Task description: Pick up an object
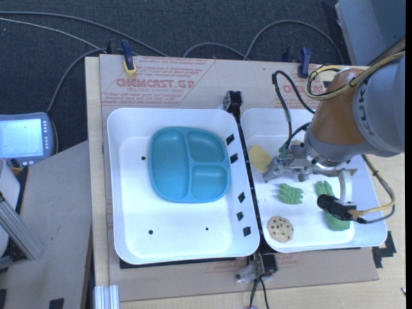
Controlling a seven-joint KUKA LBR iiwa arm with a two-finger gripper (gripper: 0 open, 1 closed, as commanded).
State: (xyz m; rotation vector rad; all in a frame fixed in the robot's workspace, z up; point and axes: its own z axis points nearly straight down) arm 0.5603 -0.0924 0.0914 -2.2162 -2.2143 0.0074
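Left bin: holds a blue divided tray, well apart from the fingers. Right bin: the arm reaches over it. Gripper: metal fingers low in the bin; their spread cannot be told, nothing seen clamped. Yellow piece just beside them; green leafy piece near; cookie farther; green vegetable beyond.

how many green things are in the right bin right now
2. One green toy lies mid-bin, left of the other. The second green toy lies toward the right side, partly covered by the arm's black fitting. More may be hidden under the arm.
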